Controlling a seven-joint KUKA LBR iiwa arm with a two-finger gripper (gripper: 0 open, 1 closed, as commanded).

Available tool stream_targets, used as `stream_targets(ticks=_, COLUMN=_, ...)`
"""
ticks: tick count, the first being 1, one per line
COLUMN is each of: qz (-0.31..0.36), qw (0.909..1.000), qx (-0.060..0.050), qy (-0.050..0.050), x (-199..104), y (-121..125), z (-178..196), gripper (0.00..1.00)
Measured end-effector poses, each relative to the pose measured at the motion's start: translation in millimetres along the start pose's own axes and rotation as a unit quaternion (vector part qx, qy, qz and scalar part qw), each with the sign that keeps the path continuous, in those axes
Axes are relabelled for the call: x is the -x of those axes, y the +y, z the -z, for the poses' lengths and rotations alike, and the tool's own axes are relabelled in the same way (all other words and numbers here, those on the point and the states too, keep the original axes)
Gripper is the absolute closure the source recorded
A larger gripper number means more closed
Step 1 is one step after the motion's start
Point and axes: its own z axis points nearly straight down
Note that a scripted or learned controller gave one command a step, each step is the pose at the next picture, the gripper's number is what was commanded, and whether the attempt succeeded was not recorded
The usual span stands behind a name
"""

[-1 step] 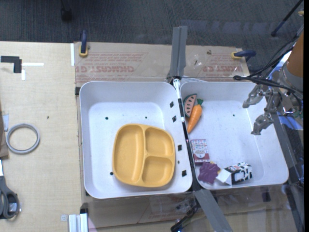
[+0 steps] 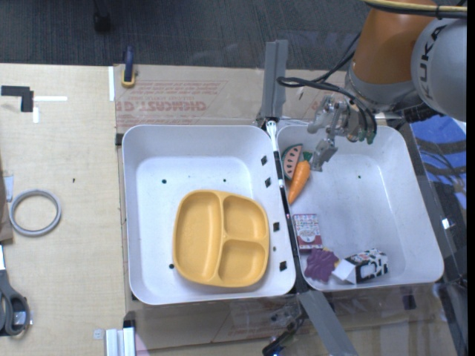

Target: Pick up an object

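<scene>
- The gripper [image 2: 324, 154] hangs low over the back left corner of the right bin [image 2: 386, 221], wrist tilted, orange band above it.
- A carrot [image 2: 298, 179] lies just below and left of the gripper tips, against the wall between the two bins. Its long axis runs slantwise: leaf end up beside the tips, point end down and away from them, along the wall.
- A watermelon slice [image 2: 291, 156] sits just left of the gripper, touching the carrot's top end.
- Gripper state: one finger shows clearly, angled down toward the carrot's leaf end; the gap between the fingers is too small and blurred to read. Cannot tell whether they stand apart or together. Nothing is visibly between them.
- Whether the finger touches the carrot or hovers just beside it: cannot tell.
- Judgement: the carrot is the nearest candidate; a close across its narrow width, not along its length, looks the likelier way in. The wall crowds the left side.
- Farther off, toward the near edge: a small carton [image 2: 306, 230], a purple thing [image 2: 321, 265], a black-and-white toy [image 2: 369, 265].
- The left bin [image 2: 148, 199], well left of the gripper, holds a yellow divided plate [image 2: 221, 237].
</scene>
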Motion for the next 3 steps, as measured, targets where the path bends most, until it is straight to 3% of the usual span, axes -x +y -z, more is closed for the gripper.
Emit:
stream_targets(ticks=1, qz=-0.015, qw=0.9999, qx=-0.001, qy=0.000, x=-20, y=-46, z=-99, gripper=0.00)
stream_targets(ticks=2, qz=-0.318, qw=0.9480, qx=-0.001, qy=0.000, x=-4, y=-52, z=-99, gripper=0.00)
stream_targets(ticks=3, qz=-0.472, qw=0.8817, qx=-0.001, qy=0.000, x=4, y=-77, z=-90, gripper=0.00)
